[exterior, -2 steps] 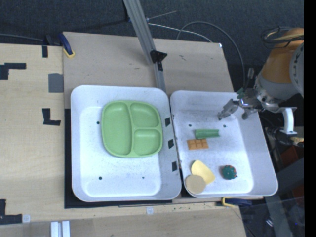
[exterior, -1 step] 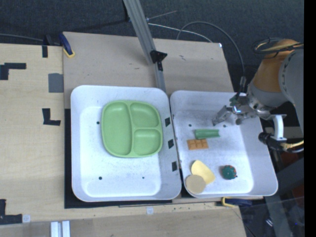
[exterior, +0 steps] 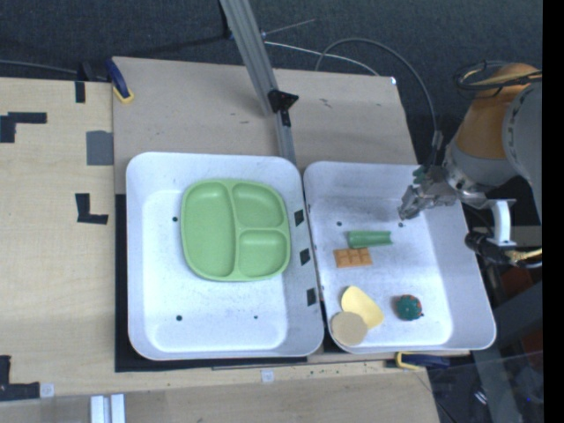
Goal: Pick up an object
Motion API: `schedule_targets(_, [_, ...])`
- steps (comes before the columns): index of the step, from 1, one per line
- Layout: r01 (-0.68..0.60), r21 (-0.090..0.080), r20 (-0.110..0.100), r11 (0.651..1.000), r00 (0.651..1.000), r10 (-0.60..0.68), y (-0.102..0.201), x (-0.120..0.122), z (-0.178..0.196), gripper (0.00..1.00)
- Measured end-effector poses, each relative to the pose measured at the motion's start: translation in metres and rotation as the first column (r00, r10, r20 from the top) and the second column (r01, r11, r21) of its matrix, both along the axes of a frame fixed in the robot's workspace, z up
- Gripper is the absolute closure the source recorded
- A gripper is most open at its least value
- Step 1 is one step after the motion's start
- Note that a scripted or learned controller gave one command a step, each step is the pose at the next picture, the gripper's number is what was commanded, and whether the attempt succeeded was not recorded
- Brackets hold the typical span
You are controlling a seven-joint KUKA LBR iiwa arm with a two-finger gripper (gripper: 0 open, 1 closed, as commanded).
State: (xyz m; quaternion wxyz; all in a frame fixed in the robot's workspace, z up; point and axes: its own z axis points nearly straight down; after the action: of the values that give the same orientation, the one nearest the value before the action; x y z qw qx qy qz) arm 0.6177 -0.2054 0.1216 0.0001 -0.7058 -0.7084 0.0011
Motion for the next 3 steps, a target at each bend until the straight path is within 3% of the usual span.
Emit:
schedule_targets(2, [0.002,0.000,0.005,1.000,1.000,-0.002,-0.002,0.004,0.086,1.00])
schedule_targets(3, [-0.001,0.003,0.001,1.000,1.000,0.001,0.045,-0.012,0.097,1.00])
